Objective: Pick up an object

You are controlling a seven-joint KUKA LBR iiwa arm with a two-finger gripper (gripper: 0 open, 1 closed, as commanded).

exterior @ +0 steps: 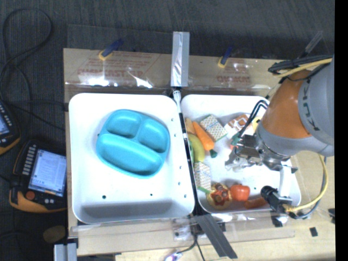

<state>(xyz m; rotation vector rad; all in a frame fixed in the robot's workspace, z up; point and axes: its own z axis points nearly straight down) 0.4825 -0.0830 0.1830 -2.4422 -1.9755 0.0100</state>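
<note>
The right bin (283, 197) holds several small items: an orange carrot (203, 137), a yellow-green banana (197, 148), a patterned packet (213, 127), a red tomato (239, 191) near the front and a small checkered block (203, 173). My gripper (239, 157) hangs low over the middle of this bin, to the right of the carrot and above the tomato. The wrist hides its fingertips, and I see nothing between them.
In the left bin (87, 200) lies a blue divided plate (134, 141). A metal divider (180, 58) runs between the bins at the back. Cables trail from the arm at the right bin's front corner (293, 208). A handheld device (41, 173) sits off the bench at left.
</note>
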